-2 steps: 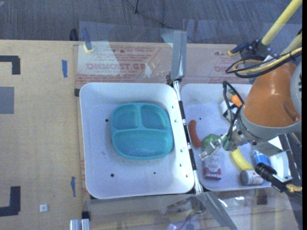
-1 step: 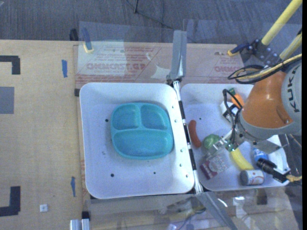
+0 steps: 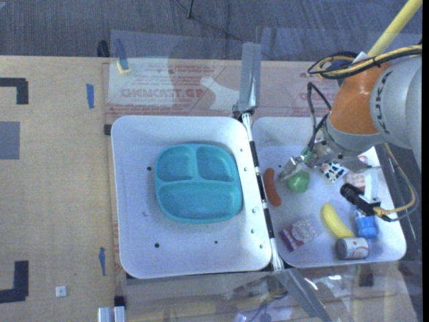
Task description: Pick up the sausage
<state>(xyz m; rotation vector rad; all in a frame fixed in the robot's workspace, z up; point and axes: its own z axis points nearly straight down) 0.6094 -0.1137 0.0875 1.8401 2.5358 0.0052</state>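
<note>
While arm (image 3: 375, 106) hovers | sausage (image 3: 271, 186): 1 | banana (image 3: 335, 221): 1 | bins: 2

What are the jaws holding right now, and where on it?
Cannot tell. The gripper sits over the green fruit; the sausage lies apart on the bin floor.

The wooden bench (image 3: 53, 200) carries two shallow white bins side by side, their inner rims touching. The left bin (image 3: 127, 247) holds a teal divided plate (image 3: 198, 182). The right bin (image 3: 392, 247) holds a sausage (image 3: 271, 186) by its left wall, a green round fruit (image 3: 298, 181), a banana (image 3: 336, 221), a red-and-white packet (image 3: 299, 233), a small can (image 3: 352, 248) and a blue object (image 3: 366, 225). Black tape marks (image 3: 19, 89) and blue tape strips (image 3: 90, 96) lie on the bench's left side.
</note>
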